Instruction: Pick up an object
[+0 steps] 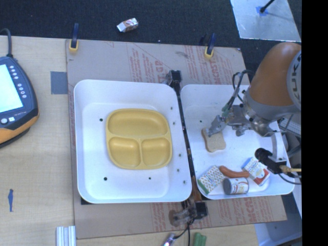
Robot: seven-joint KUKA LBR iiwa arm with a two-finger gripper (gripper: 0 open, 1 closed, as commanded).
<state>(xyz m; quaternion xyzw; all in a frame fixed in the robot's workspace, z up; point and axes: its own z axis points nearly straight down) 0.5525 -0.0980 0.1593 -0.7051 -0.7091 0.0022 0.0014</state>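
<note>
A pale wooden bench (36, 178) fills the lower part of the view, and dark carpet (154, 9) runs across the top from ten to two o'clock. A brown cardboard sheet (138, 60) printed with faint red lettering, too blurred to read, lies on the bench under both bins, held by two clamps at its far edge. The left bin (89, 137), at centre, holds a yellow divided tray (138, 138). The right bin (197, 106), at three o'clock, holds the loose objects. The grey-and-orange arm (274, 81) enters at two to three o'clock; dark letters on its white collar are cut off. The gripper (215, 128) reaches down at a tan bread slice (214, 140), its fingertips close together at the slice's upper edge, though whether they pinch it cannot be told. At four to five o'clock lie a green-patterned packet (210, 178), a sausage (233, 171), a small can (236, 186) and a blue-red-white pouch (255, 169); their print is unreadable. A teach pendant (15, 101) sits at nine o'clock.
</note>
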